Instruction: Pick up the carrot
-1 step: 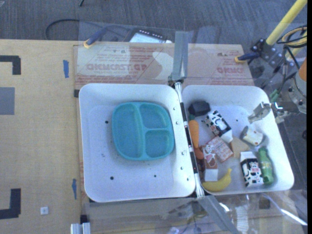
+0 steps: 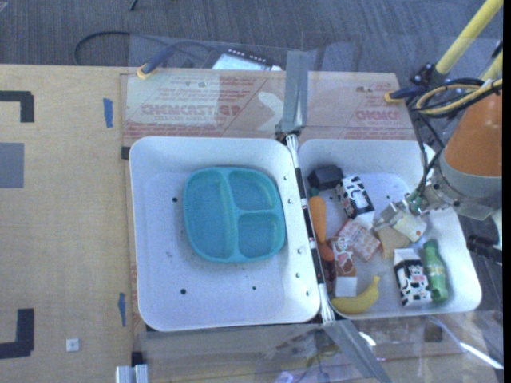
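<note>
Carrot [image 2: 318, 216] lies in the right bin [image 2: 468, 282], tight against its left wall, long axis running near-to-far; I can't tell which end is the tip. It's smooth, orange, tapered, with a redder piece just near of it that I can't identify. Writing: the clear sheet [image 2: 200, 106] beyond the bins carries reddish print, mirrored, too faint for me to read; small cartons have black-and-white cow-style patches, no legible text. Left bin [image 2: 152, 230] is shallow white plastic with rounded corners, holding a teal divided plate [image 2: 235, 214], three compartments, glossy. In the right bin I see a yellow banana [image 2: 357, 298] at the near edge, a green bottle [image 2: 434, 271] lying near the right side, a black-and-white carton [image 2: 354, 196] just right of the carrot, another [image 2: 412, 282] beside the bottle, a reddish printed packet [image 2: 356, 239] in the middle. Gripper [image 2: 406, 210] hangs over the bin's right half, well apart from the carrot; whether it's open or closed I cannot tell. Arm [image 2: 474, 146] is grey with orange band.
</note>
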`<state>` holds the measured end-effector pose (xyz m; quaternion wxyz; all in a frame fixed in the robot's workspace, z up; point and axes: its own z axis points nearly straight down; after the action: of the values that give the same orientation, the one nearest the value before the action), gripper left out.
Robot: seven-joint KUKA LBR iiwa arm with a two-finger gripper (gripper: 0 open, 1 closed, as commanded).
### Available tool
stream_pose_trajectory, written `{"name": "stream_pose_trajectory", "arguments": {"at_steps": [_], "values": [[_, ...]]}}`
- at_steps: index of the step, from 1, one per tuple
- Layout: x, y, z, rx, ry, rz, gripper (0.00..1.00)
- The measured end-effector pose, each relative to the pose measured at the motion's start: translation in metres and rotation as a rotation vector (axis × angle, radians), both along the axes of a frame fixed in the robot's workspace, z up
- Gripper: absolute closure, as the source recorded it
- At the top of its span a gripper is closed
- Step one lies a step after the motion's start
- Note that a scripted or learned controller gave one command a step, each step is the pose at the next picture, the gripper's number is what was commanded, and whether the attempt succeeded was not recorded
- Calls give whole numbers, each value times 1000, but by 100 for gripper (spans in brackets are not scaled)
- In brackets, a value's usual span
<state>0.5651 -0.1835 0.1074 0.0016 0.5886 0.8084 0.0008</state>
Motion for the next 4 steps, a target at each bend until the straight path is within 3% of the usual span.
{"name": "stream_pose_trajectory", "arguments": {"at_steps": [1,2,3,4], "values": [[53,53,-4,-7,12,220,0],[54,53,6,-7,9,219,100],[82,112,114,0,2,4,100],[68,244,145,1,1,163,100]]}}
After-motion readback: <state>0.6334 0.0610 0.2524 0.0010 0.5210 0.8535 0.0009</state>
